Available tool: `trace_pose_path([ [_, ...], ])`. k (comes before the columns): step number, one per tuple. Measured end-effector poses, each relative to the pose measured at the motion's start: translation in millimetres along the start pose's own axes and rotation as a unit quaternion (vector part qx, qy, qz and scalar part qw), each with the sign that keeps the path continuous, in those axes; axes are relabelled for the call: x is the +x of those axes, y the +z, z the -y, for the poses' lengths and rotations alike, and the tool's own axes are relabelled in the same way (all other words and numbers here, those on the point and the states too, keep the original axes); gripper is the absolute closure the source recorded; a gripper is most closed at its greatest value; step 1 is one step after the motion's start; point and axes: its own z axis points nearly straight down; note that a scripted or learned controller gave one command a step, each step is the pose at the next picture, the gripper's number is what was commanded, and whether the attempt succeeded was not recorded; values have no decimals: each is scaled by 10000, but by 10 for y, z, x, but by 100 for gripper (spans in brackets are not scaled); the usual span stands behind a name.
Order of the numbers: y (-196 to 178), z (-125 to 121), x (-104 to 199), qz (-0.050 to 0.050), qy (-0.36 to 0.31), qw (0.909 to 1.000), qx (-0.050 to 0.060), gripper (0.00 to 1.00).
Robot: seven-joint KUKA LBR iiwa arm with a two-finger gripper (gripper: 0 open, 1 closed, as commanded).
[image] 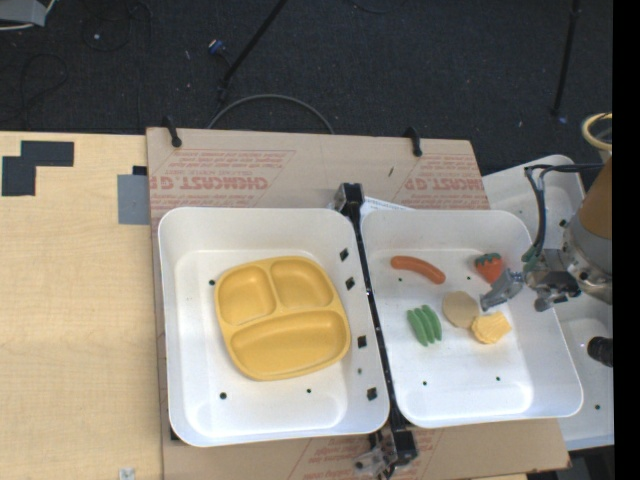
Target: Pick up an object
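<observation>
- Nearest the front edge of the bench, the left bin [190, 388] holds a yellow divided plate [282, 316], lying flat near the bin's middle with its three compartments bare.
- Across the divider, the right bin [470, 398] carries the small play-food pieces, all grouped in its far half and toward its right edge.
- A yellow cheese wedge [491, 328] lies closest to the front of that group, touching or nearly touching a tan round piece [459, 309] on its left.
- A green bean pod [424, 324] lies just left of the tan piece, apart from it.
- Farther back, an orange sausage [417, 268] lies near the bin's middle, and a red-and-green vegetable [488, 265] sits toward the right edge.
- The gripper [503, 290] reaches in over the right edge of the right bin, low between the red-and-green vegetable and the cheese wedge, just above the wedge and the tan piece.
- Whether the gripper is spread or pressed together cannot be told, and nothing is seen pinched in it.
- As a judgement, the cheese wedge looks light, stiff and smooth; taking it across its flat sides seems safest, since the slanted faces could slip.
</observation>
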Motion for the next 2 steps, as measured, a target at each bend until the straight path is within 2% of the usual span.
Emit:
trace_pose_path([
  [1, -76, -30, 4, 13, -17, 10000, -63, 0],
  [2, 393, -104, 40, 7, -20, 10000, -46, 0],
])
